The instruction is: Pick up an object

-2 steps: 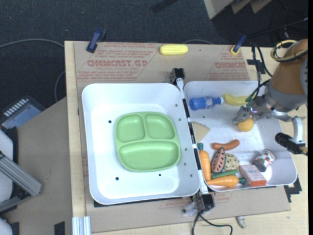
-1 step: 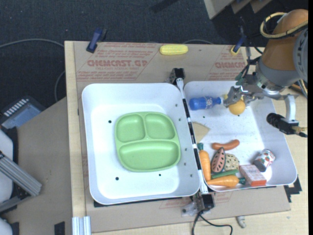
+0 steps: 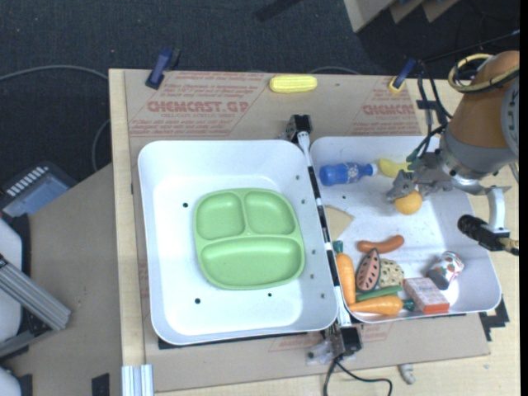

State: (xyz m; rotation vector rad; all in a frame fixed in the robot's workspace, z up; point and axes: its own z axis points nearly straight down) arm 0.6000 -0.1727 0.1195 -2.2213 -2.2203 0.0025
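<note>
- nearest the camera, at the front of the right bin [image 3: 487, 299], a carrot [image 3: 379, 306], a pink box [image 3: 427, 295], a sliced fruit piece [image 3: 368, 271] and a small silver item [image 3: 448, 266] are crowding together; a second carrot [image 3: 345, 277] is lying along the bin's left wall.
- a sausage [image 3: 381, 244] is resting just behind them.
- in the left bin [image 3: 165, 221], a green divided plate [image 3: 247, 238] is sitting alone in the middle.
- farther back in the right bin, the gripper [image 3: 407, 190] is reaching down right over a yellow ball [image 3: 409, 204], seemingly touching it; whether the fingers are clenched or released i cannot tell.
- a blue bottle [image 3: 345, 173] is lying just left of it, with a yellow piece [image 3: 388, 168] beside its cap.
- at the far edge of the tabletop [image 3: 214, 106], a corn cob [image 3: 293, 83] is lying outside both bins.
- judging progress: the arm is at a likely target, but nothing is looking lifted, so securing and raising are remaining.
</note>
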